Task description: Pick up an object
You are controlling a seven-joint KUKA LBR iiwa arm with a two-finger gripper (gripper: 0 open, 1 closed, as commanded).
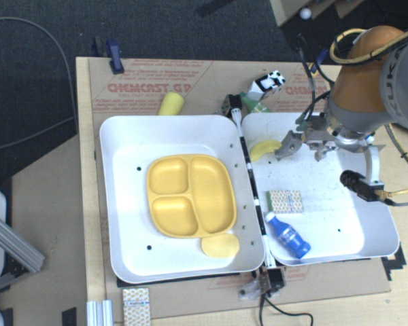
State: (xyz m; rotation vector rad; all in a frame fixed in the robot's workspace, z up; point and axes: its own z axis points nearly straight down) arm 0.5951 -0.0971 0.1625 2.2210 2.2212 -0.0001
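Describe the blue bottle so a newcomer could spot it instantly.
Find the right-hand bin, the one the arm reaches over. Near its front left corner lies the blue bottle on its side, just below a small patterned packet. It is the only blue item in either bin.

I see two shallow white plastic bins [115,182], smooth and slightly glossy. The yellow divided plastic tray [190,195] looks matt. The small blue plastic bottle [289,236] shines. The brown cardboard bench top [88,100] looks rough.
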